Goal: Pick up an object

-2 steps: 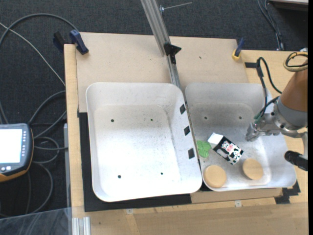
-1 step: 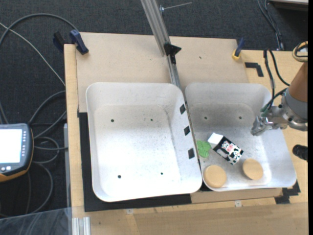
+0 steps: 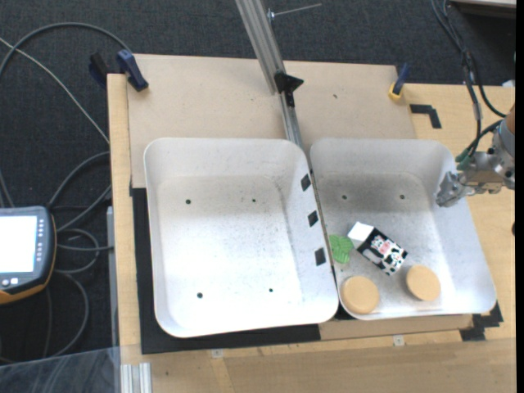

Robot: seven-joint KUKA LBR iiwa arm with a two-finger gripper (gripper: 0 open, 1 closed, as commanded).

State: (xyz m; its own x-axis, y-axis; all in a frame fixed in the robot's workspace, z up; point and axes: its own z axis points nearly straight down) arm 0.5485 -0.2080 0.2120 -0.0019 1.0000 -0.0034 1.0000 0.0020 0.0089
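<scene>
The right bin [image 3: 372,158] holds a few objects near its front wall. A small black-and-white patterned box [image 3: 379,249] lies tilted, with a green leafy piece [image 3: 341,249] just to its left. In front of them lie two tan round discs, one [image 3: 360,295] at the front left and one [image 3: 423,282] at the front right. My gripper [image 3: 452,190] hangs over the bin's right rim, well behind and to the right of the objects, touching none of them.
The left bin [image 3: 221,236] sits beside the right one, with black clips along the shared wall. A metal rail [image 3: 266,47] runs from the top down to the divider. Clamps stand at the bench's back corners. A handheld screen [image 3: 20,248] lies far left.
</scene>
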